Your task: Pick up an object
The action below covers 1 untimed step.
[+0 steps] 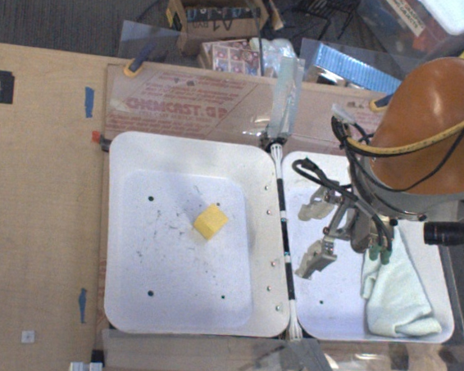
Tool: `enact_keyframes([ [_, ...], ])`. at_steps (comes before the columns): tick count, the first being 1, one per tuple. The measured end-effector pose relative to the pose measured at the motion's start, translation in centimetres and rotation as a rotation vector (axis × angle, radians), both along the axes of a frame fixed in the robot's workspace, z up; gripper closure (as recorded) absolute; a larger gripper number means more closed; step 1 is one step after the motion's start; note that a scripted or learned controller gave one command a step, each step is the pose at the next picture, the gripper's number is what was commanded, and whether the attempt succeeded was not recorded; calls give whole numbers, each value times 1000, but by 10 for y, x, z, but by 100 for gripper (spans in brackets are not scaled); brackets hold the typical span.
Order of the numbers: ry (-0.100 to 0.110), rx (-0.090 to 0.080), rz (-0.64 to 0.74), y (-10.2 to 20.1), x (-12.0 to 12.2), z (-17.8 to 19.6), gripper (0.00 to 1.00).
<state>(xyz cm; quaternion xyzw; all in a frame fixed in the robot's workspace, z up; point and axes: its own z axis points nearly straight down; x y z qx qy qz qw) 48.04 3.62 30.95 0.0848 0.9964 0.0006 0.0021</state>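
Note:
A small yellow block [210,221] lies near the middle of the left white bin [135,170]. A pale crumpled cloth [397,297] rests along the right side of the right bin [318,309]. My gripper [316,234] hangs over the left half of the right bin, just left of the cloth and well right of the yellow block. Its two fingers stand apart, one at the upper side [315,207] and one lower [316,258], with only bare bin floor showing between them. The gripper is open.
The arm's orange band [437,112] and cables cover the right bin's upper right. A ridge [283,244] where the two bin rims meet separates the bins. Clear plastic sheeting and boxes lie behind the bins.

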Motion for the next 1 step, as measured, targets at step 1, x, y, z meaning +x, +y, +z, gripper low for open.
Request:
enact_keyframes([
  [1, -7, -4, 494, -55, 1, 47, 0],
])
